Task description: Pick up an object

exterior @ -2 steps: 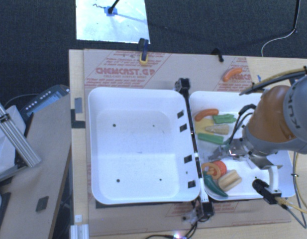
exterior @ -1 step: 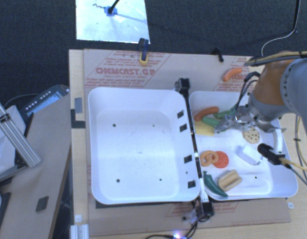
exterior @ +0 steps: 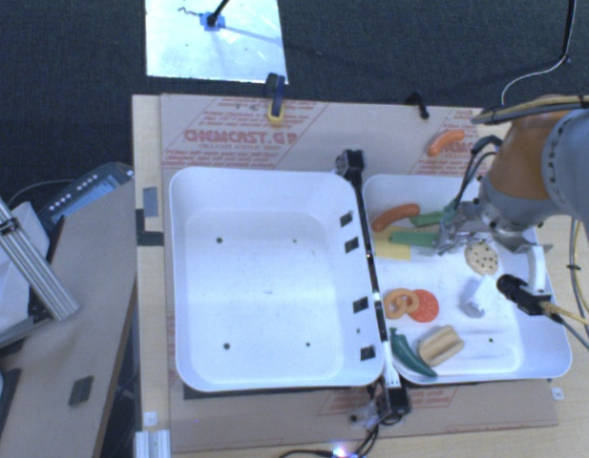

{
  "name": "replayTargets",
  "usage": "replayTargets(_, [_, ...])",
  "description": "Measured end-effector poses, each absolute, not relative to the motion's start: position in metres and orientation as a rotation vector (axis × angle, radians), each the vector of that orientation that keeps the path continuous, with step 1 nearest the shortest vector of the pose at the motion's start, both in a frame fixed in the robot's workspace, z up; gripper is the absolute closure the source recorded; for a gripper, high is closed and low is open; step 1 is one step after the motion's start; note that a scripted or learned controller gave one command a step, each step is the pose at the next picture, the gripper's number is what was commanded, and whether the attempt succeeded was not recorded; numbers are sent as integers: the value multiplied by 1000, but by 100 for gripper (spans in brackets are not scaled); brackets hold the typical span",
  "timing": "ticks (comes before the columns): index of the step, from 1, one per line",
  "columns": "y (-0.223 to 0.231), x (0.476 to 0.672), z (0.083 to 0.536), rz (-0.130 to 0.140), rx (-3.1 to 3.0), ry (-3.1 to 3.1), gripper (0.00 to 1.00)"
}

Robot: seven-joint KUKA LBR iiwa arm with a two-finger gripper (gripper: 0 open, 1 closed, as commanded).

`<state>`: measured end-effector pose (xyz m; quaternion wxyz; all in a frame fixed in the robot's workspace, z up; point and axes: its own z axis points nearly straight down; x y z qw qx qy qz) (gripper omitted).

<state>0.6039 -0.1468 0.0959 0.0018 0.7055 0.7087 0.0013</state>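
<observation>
The gripper [exterior: 453, 234] hangs low over the far part of the right bin [exterior: 523, 356], its tip at the green stick-shaped toy [exterior: 420, 239] that lies beside a yellow block [exterior: 390, 249] and an orange hot dog [exterior: 396, 217]; whether it is open or closed cannot be told. Nearer the front lie a round cracker [exterior: 481, 257], a tomato slice [exterior: 425, 305] touching an orange pretzel [exterior: 402, 302], a bread roll [exterior: 441, 344] and a green pepper [exterior: 406, 354]. The left bin [exterior: 194, 198] sits alongside, and another hot dog [exterior: 447, 142] lies on the board behind.

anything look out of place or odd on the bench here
One orange sausage-shaped toy lies outside both bins, on the board behind the right bin. A dark green piece rests against that bin's left wall near the front. Nothing looks spilled or broken.
</observation>
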Motion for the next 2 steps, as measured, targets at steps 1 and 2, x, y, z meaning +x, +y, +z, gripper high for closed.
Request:
replayTargets(1, [-84, 571, 83, 0, 2216, 2234, 100])
replayTargets(2, [-60, 564, 326, 21, 2203, 2220, 100])
